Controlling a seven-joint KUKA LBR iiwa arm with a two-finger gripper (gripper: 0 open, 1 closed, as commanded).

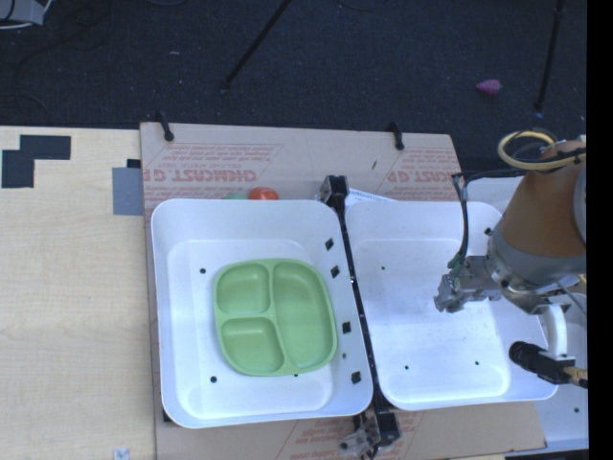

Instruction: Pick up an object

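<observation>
A light green divided plate [276, 316] with three compartments lies flat in the left bin [182, 257]. My gripper [452, 297] hangs over the right part of the right bin [412, 247], well to the right of the plate. Nothing shows between its fingertips. The arm's orange band [541, 211] rises above it at the frame's right side.
A small red-orange object [262, 195] with a bit of green beside it peeks over the back rim of the left bin. A black divider with clips [350, 295] runs between the bins. Cardboard [287, 161] lies under both bins.
</observation>
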